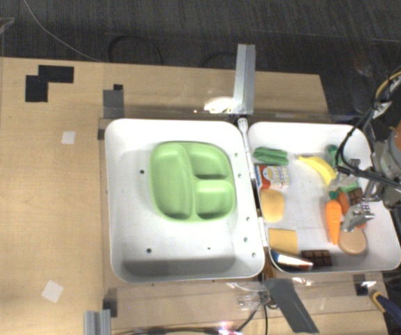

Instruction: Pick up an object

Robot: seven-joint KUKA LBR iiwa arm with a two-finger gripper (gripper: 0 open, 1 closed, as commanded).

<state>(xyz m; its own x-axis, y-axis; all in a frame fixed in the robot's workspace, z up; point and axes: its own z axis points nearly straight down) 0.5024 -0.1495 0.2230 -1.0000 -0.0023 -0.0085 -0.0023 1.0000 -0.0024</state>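
Note:
The right bin [305,128] holds several toy foods. An orange carrot [333,222] lies near its right side, with a tan round slice [353,243] just below it and a yellow banana [318,167] further up. My gripper [356,216] hangs low over the bin's right part, right beside the carrot and above the tan slice. Nothing is visibly held in it. A small brown-red piece [347,194] lies just above the gripper.
Along the right bin's left side lie a green packet [270,155], a small carton [274,178], a pale yellow round [273,205] and a yellow block [283,240]. A dark chocolate bar [318,258] lies at the front. The left bin [127,187] holds a green divided plate [190,180].

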